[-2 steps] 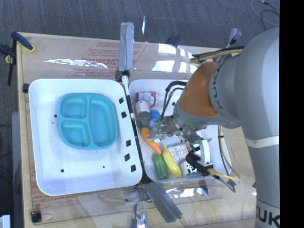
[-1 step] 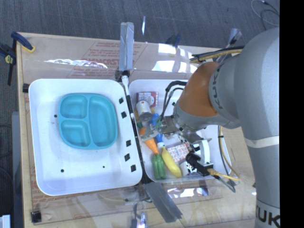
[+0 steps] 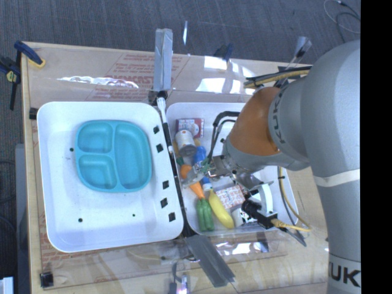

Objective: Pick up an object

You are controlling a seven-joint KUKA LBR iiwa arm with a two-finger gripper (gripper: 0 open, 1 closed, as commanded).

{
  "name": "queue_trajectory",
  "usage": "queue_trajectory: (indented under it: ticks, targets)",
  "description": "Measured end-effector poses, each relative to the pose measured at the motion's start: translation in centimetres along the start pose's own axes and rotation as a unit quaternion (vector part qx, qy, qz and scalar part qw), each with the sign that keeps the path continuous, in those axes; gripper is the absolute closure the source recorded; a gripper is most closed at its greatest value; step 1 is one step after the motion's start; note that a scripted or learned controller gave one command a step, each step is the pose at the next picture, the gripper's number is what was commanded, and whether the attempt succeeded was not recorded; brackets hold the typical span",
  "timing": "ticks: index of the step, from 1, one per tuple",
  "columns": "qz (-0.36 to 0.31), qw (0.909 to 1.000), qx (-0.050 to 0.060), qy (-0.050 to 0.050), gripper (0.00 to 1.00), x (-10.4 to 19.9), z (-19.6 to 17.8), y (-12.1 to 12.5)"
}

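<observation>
1. Over the right bin [image 3: 288, 182], the arm [image 3: 294, 121] reaches low among the clutter; whether its fingers are wide or closed, I cannot tell.
2. Nothing looks lifted yet, so the pick remains to be done.
3. Counted: two bins, one blue plate [image 3: 113, 155] in the left bin [image 3: 55, 219], one banana [image 3: 220, 210], one green vegetable [image 3: 204, 215], one can [image 3: 185, 141].

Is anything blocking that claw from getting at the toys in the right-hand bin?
Nothing visible stands in the way. The claw is already down among the pile in the right bin, right beside the orange carrot, the banana and the green piece. The toys crowd each other closely, though.
</observation>
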State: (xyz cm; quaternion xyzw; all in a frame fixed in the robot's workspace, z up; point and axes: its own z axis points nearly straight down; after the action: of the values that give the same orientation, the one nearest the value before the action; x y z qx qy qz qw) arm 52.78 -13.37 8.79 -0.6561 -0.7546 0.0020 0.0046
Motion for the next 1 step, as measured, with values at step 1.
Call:
queue_trajectory:
  ticks: [1]
  targets:
    - [-0.003,1.0000,0.001,0.001,1.00,0.01,-0.84,0.10]
